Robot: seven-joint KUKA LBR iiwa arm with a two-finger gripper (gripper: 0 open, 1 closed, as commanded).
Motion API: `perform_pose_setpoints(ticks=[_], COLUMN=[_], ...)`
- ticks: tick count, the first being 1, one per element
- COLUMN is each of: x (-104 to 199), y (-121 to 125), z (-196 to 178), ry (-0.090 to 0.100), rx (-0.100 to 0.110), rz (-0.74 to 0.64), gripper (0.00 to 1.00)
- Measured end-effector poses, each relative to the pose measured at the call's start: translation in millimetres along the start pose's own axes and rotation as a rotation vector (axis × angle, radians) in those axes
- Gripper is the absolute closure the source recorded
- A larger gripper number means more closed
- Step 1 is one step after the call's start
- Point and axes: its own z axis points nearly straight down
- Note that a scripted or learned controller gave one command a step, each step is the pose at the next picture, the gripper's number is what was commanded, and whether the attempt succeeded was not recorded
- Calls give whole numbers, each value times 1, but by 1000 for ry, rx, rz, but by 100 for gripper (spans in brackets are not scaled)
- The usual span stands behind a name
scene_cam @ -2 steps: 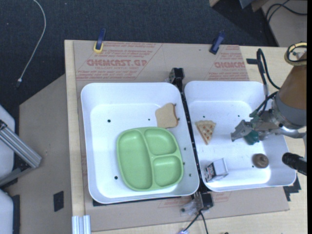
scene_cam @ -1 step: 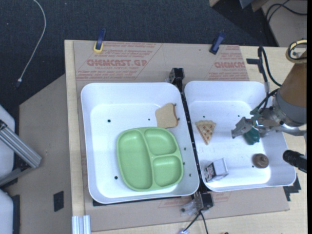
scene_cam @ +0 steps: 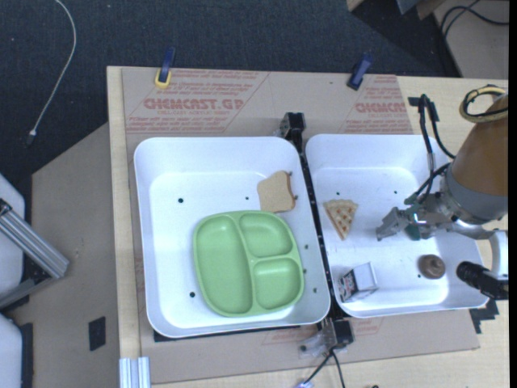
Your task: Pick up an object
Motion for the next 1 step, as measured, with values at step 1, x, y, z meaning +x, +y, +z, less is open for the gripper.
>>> perform_pose_setpoints(ticks=[1], x=[10], y=[2], z=[52], ry=[2], rx=[6], rz=[0], gripper=[0])
